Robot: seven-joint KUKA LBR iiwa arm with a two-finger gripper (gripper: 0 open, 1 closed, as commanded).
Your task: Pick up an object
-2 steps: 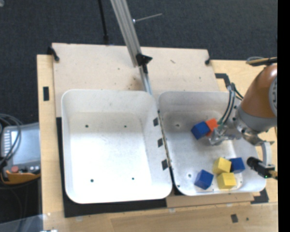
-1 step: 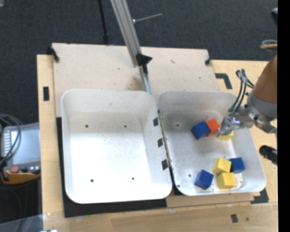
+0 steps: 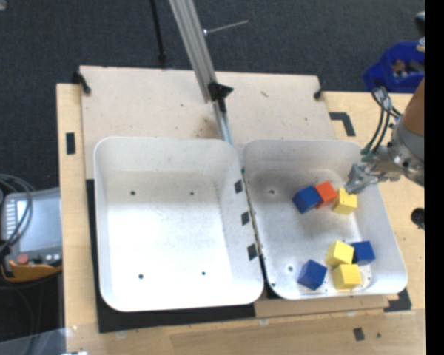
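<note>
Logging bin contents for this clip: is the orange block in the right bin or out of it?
In. The orange block lies on the floor of the right bin, between a blue block and a yellow block, near the gripper.

Left bin point(image 3: 170, 220): floor bare, open from above.
Right bin point(image 3: 281, 168), left half: bare floor, free room.
Right bin, upper right: blue cube point(image 3: 306, 199), orange cube point(image 3: 326, 193) and yellow cube point(image 3: 345, 203) packed in a row, touching; gripper point(image 3: 355, 180) just beside the yellow one.
Right bin, lower right: 2 yellow cubes point(image 3: 340, 253) point(image 3: 348, 276) and 2 blue cubes point(image 3: 363, 251) point(image 3: 311, 274) clustered near the wall.
Between bins: slanted metal pole point(image 3: 196, 43) rising from the bench's far side.
</note>
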